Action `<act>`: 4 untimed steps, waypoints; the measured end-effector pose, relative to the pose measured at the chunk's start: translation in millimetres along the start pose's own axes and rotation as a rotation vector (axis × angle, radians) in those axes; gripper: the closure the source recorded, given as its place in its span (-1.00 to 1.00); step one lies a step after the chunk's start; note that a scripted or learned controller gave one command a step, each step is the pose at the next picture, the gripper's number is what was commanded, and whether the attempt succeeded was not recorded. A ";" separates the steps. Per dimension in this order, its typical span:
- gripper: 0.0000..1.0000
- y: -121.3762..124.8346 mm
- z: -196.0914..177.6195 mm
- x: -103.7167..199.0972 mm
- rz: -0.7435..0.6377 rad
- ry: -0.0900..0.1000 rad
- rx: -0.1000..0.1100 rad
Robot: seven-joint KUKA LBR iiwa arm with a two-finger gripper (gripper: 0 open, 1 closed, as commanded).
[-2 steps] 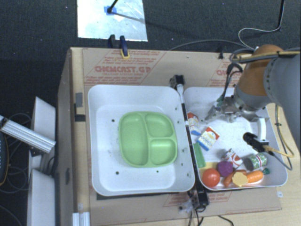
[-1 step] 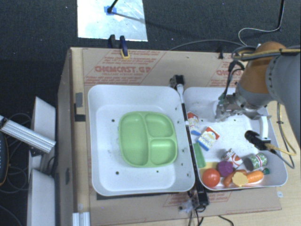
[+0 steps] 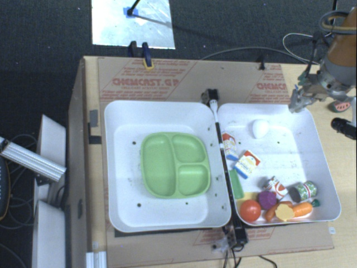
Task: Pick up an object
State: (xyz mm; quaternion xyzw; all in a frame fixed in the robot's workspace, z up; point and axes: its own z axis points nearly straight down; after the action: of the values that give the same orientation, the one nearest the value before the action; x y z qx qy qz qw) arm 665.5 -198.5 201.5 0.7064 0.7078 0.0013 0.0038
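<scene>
My gripper [image 3: 298,104] hangs over the far right corner of the right bin [image 3: 321,144], high above its contents, with nothing seen between its fingers. In that bin a white egg [image 3: 260,128] lies near the back. A small white and orange carton [image 3: 247,163] sits mid-bin, with a red and white packet [image 3: 228,143] by the left wall. Along the front lie a red tomato [image 3: 250,210], a purple fruit [image 3: 268,199], an orange carrot [image 3: 301,209], a green-labelled can [image 3: 304,191] and a green stick [image 3: 236,183].
The left bin [image 3: 120,149] holds a green divided plate [image 3: 174,164]. A black divider rail [image 3: 220,149] runs between the bins. Cardboard lies under both bins, and a blue clamp [image 3: 147,54] stands at its far edge.
</scene>
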 end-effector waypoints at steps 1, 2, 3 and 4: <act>1.00 0.8 -10.1 0.9 -0.005 0.000 -0.002; 1.00 1.9 -21.5 0.8 -0.009 -0.003 -0.006; 1.00 3.0 -32.9 0.7 -0.013 -0.005 -0.009; 1.00 4.0 -44.3 0.6 -0.017 -0.007 -0.013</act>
State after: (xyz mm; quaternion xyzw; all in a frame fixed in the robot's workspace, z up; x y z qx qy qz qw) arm 669.2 -197.7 245.8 0.7002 0.7138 0.0034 0.0111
